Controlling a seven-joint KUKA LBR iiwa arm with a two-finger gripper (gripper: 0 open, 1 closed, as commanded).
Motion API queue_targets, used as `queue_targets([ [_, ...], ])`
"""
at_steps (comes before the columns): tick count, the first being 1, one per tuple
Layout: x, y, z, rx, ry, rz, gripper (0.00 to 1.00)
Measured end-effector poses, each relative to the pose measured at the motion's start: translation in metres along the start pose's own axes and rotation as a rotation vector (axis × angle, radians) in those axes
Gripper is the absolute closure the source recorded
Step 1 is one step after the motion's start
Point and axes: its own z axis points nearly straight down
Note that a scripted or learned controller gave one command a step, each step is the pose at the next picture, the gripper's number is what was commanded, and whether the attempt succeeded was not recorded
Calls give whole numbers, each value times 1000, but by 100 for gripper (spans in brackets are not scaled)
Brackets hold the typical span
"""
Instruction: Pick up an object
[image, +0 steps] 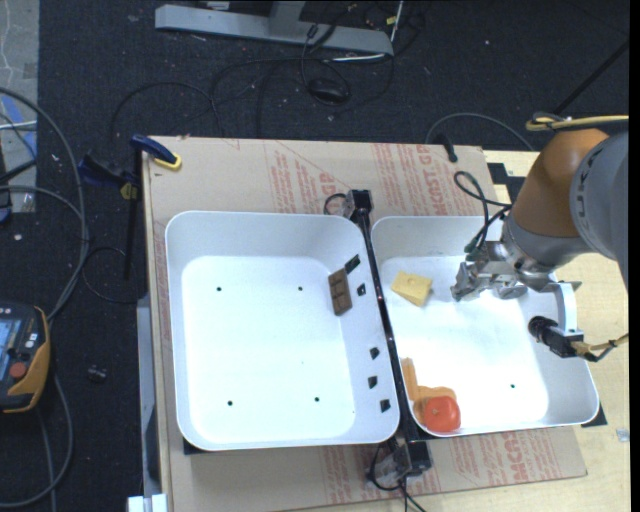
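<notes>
Reaching in over the right bin (560, 385), the gripper (468, 284) hangs just right of 1 yellow block (412, 289), apart from it, with nothing seen between its fingers; whether they are spread or closed cannot be told. That bin also holds 1 red ball (439, 412) against 1 orange piece (418, 385) at its near-left corner. The left bin (200, 330) holds 1 brown bar (341, 293) near its right wall.

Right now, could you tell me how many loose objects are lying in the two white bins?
4: a brown block at the left bin's right wall; in the right bin, a yellow piece near the gripper, and an orange piece with a red ball at the front-left corner. The arm may hide more.
</notes>
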Motion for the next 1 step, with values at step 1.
queue_targets([
  [1, -1, 3, -42, -2, 0, 0, 100],
])
